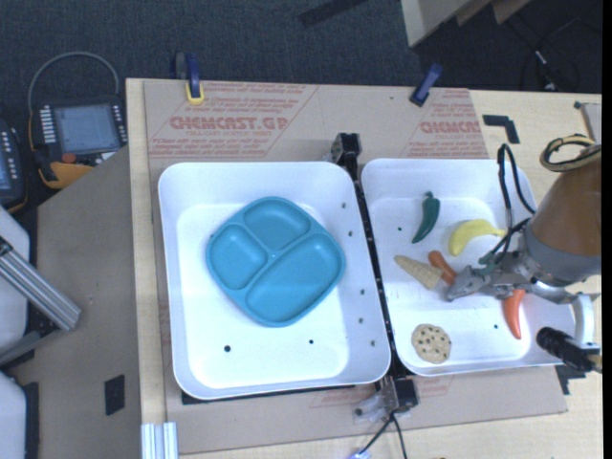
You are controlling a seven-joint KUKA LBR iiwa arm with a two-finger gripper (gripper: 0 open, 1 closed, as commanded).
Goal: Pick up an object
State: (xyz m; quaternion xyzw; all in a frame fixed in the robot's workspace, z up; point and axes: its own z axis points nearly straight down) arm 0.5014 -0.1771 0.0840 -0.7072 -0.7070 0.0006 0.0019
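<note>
So the tool (461,286) is down in the right bin (382,256), tips right at the carrot (442,268), which lies slanted, upper-left to lower-right. Can't tell how wide the tool is. A cone (415,272) lies just left of it, narrow end pointing left. Green pepper (426,217) stands near-vertical, banana (472,234) beside it, cookie (431,342) lower down. Blue plate (275,273) sits in the left bin (182,256).
</note>
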